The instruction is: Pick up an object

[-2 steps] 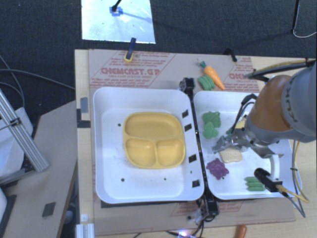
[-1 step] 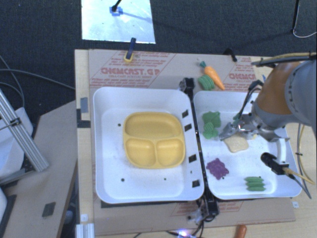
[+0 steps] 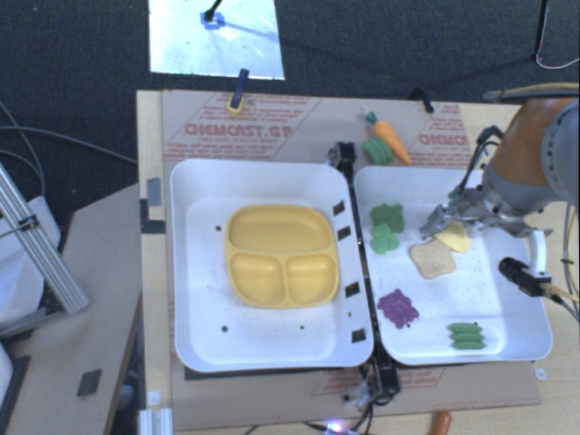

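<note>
In the right bin (image 3: 535, 333) the green beans (image 3: 467, 335) lie nearest, then the purple grapes (image 3: 397, 307), the toast slice (image 3: 432, 259) and the yellow cheese piece (image 3: 456, 238). The pincer (image 3: 439, 224) hangs just beside the cheese; whether it is clenched, I cannot tell. The left bin (image 3: 195, 270) holds a yellow divided plate (image 3: 281, 255). A toy carrot (image 3: 390, 138) rests on the desk (image 3: 299, 125) beyond.

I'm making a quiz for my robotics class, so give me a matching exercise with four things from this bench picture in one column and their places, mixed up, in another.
Things:
1. yellow divided plate
2. toy carrot
3. purple piece
4. green beans

Places:
A. on the board behind the bins
B. near front corner of the right bin
C. in the left bin
D. right bin, close to the divider

Pairs: 1-C, 2-A, 3-D, 4-B
</note>
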`<act>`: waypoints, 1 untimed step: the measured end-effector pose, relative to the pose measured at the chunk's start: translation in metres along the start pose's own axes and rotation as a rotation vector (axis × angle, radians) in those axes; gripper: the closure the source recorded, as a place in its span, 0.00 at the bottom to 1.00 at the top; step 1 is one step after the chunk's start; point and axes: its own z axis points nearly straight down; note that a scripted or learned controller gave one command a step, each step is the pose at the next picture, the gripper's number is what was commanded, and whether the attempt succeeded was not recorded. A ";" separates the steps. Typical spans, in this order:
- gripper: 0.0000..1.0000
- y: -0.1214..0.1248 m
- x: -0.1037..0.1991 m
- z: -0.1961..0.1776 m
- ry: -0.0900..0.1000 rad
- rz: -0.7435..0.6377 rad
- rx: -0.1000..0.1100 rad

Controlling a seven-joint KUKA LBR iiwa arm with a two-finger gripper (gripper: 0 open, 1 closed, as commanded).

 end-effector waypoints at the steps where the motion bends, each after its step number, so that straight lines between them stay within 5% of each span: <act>1: 0.00 0.011 -0.033 0.000 0.001 0.000 0.002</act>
